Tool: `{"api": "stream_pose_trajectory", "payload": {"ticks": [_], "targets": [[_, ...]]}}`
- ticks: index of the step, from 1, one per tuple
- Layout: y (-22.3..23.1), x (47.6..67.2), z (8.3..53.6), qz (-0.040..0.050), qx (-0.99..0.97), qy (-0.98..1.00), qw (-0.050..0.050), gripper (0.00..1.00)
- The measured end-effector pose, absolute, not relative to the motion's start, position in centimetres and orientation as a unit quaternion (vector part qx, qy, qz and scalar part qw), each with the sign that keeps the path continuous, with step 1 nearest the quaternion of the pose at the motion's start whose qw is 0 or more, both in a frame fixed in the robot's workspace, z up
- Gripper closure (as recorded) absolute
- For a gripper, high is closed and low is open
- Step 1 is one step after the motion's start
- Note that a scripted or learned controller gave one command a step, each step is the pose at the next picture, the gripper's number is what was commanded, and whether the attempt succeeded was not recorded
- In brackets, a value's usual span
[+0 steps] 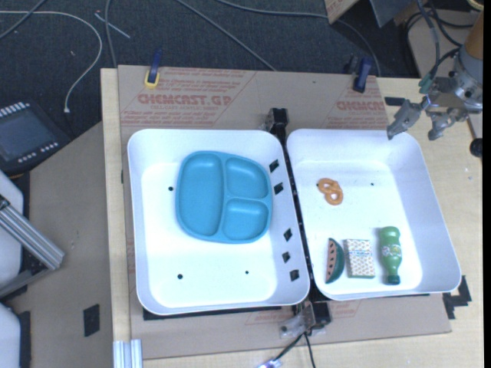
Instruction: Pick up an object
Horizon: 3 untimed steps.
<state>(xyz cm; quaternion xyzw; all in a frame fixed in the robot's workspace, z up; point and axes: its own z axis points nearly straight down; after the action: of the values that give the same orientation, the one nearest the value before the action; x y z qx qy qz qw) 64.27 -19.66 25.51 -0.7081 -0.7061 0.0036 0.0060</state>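
Camera view shows the hand (418, 123) spread open and holding nothing, hanging over the far right corner of the right bin (430, 198). Nothing is lifted yet, so the whole pick remains. The pretzel (331, 191) lies nearest, below and left of the hand; the watermelon slice (334, 261), patterned block (360, 257) and green bottle (390, 254) sit further off, along the near wall.

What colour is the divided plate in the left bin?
Light blue; the divided plate shows clearly in the camera view.

Arm (469, 60) cut off at right edge
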Motion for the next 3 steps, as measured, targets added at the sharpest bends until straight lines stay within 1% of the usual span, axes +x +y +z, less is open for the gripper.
{"api": "stream_pose_trajectory", "payload": {"ticks": [1,2,3], "targets": [[-19.6,64.5,26.4,-0.0001,-0.707,-0.707,0.000,0.00],[-19.0,63.6,20.8,0.0016,-0.707,-0.707,0.003,0.00],[-18.6,63.4,14.5,0.0015,-0.707,-0.707,0.003,0.00]]}}
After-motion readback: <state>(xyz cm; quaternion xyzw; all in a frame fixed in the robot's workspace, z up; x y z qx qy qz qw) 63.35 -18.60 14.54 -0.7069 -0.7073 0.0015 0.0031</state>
